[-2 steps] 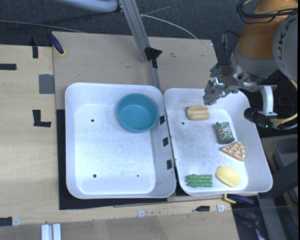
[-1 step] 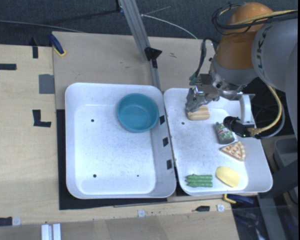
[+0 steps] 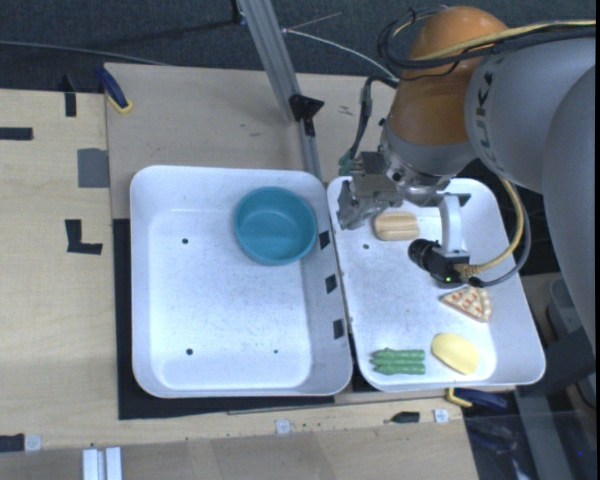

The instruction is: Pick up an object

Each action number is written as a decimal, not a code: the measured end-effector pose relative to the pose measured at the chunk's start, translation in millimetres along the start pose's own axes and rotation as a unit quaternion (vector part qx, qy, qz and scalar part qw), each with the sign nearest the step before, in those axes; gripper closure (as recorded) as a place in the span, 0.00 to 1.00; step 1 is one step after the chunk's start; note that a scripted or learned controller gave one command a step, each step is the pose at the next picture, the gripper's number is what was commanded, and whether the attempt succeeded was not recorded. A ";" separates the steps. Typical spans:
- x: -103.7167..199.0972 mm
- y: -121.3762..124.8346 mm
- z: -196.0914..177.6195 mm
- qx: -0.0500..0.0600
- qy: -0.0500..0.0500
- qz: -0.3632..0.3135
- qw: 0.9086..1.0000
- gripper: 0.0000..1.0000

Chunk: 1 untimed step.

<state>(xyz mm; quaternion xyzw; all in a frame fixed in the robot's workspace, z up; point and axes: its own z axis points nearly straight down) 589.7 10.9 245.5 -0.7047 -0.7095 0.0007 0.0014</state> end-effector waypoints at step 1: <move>48.1 -5.7 6.1 0.000 0.000 0.000 1.000 1.00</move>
